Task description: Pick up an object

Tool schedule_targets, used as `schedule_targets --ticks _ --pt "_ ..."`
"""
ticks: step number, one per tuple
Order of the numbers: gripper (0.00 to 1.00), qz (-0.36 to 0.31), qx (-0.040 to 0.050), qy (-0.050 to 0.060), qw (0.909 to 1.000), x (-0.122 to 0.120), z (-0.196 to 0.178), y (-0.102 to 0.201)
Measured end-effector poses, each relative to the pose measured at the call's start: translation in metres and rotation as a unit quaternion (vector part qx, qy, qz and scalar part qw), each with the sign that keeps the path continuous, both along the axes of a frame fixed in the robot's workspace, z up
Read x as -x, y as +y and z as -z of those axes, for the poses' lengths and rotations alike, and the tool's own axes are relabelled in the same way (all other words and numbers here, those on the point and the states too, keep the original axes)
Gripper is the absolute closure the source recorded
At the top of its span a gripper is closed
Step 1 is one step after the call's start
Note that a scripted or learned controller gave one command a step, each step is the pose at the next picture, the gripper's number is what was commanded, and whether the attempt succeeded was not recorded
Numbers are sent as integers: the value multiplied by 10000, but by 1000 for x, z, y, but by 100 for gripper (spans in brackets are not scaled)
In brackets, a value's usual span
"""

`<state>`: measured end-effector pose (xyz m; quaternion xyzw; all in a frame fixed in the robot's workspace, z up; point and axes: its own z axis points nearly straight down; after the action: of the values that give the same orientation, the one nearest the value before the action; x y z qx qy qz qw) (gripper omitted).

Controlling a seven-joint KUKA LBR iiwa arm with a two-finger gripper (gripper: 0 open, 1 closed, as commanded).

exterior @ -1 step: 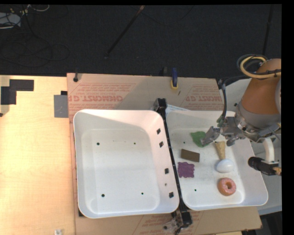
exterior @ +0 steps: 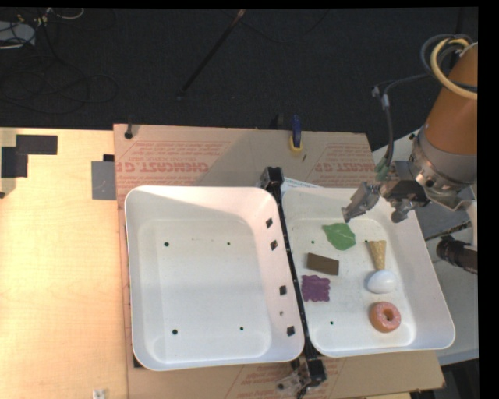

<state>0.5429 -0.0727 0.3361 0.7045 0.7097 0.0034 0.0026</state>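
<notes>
Two bins on the surface; the right bin (exterior: 437,312) holds six things — one each: green piece (exterior: 340,235), brown block (exterior: 323,264), purple piece (exterior: 315,287), cone (exterior: 377,252), white egg (exterior: 381,281), donut (exterior: 385,317). The fingers (exterior: 380,201) are spread, gripping nothing — the green piece lies just below them.

Robotics lab, white bins (exterior: 156,234), loose cables (exterior: 47,23)

I note an arm (exterior: 456,117) with an orange upper section above a grey wrist collar. A pale cable loops at its top; a thin dark cable runs alongside. The gripper (exterior: 380,204) has grey metallic fingers (exterior: 359,204) on dark mounts.
</notes>
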Motion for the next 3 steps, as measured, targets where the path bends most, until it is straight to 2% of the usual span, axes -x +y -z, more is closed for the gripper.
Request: schedule_targets --ticks 1,2,3 --pt "0 -19 -5 23 10000 -10 -55 98" --pt "100 14 9 72 10000 -9 -61 93" --pt "100 65 10 93 9999 30 13 35"
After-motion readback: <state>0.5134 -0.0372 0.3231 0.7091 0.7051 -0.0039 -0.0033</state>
